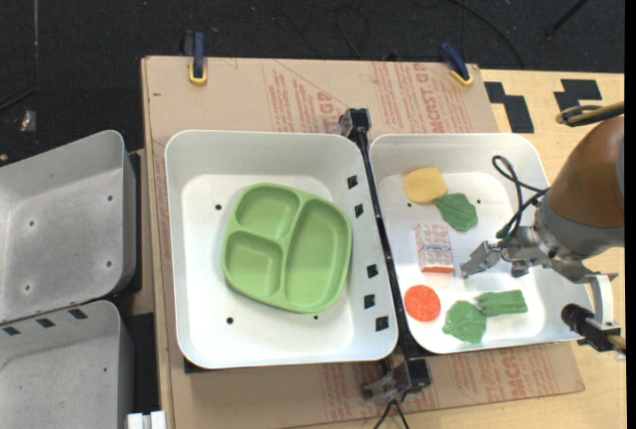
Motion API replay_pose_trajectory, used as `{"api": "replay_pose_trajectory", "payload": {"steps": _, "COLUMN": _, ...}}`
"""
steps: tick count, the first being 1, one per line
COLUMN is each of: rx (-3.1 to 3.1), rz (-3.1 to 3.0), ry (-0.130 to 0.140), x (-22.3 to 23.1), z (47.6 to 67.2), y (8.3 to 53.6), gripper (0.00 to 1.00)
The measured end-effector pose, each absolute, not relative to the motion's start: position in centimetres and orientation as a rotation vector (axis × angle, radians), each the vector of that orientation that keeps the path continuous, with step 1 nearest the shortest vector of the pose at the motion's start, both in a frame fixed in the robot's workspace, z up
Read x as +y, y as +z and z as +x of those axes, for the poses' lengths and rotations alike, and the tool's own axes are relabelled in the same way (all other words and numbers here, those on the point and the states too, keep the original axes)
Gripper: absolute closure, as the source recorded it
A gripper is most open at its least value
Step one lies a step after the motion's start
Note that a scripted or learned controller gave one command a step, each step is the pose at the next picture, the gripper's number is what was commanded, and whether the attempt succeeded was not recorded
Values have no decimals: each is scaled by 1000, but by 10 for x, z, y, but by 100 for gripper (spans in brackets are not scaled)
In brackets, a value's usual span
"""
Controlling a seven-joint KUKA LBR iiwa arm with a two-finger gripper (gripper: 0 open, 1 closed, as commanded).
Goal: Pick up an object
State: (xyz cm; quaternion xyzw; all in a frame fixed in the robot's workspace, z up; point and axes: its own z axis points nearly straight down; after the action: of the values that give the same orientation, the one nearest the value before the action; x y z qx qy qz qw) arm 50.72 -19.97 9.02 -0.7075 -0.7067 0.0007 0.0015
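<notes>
**Gripper hovering over the right bin, nothing between its fingers**

A green leafy piece [463, 321] is lying at the near edge of the right bin [531, 151], closest to the camera, with a red round slice [422, 303] just to its left and a green block [502, 302] just beyond it to the right.

The gripper [481, 259] is sitting above the middle of that bin, its dark fingers [474, 261] pointing left and spreading slightly apart; the view is dim there, but they appear to be released and grasping nothing. Just left of the fingertips, a small white and red carton [434, 249] is lying flat, near but apart from them. Farther back in the bin, a second green leafy piece [457, 211] is resting beside a yellow rounded piece [424, 185], the two nearly touching.

Behind the fingers, the grey wrist is running right into the orange band [594, 181] of the arm, which is reaching in across the bin's right wall. A black cable is looping over the bin's far right corner.

Left of the right bin, the other white bin [189, 159] is holding a green divided tray [288, 247] at its centre. Both bins are sitting on a cardboard-covered bench [268, 89].
</notes>
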Motion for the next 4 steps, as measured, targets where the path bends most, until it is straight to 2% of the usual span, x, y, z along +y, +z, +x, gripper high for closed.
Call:
{"api": "replay_pose_trajectory", "payload": {"steps": 1, "rx": -2220, "rz": -2223, "ry": 0, "x": -200, "z": 508, "y": 102, "gripper": 100}}
{"api": "replay_pose_trajectory", "payload": {"steps": 4, "rx": -2229, "rz": -2222, "ry": -3, "x": -208, "z": 517, "y": 252, "gripper": 100}}
